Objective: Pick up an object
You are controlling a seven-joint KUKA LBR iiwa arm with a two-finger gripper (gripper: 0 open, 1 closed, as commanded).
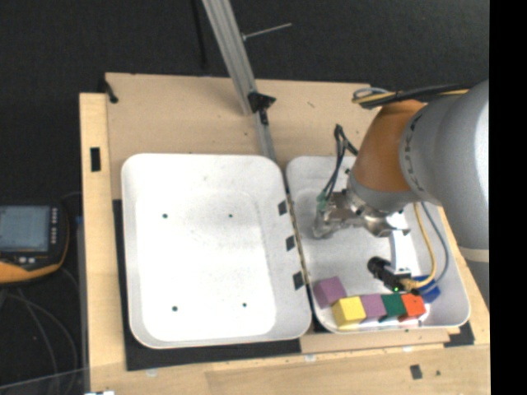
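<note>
My arm (449, 167) is grey, with an orange band (385, 151) above the wrist. Both bins are white: the left bin (206, 245) is speckled with faint grey smudges and a few dark dots, and the right bin (309, 179) is plain. At six o'clock in the right bin sit a purple block (329, 290), a yellow block (349, 310), a lilac block (373, 305), a green block (394, 304) and an orange block (412, 307). The bench (165, 113) is pale tan.

Tan wooden bench (189, 113) on dark carpeted floor (99, 23)
</note>
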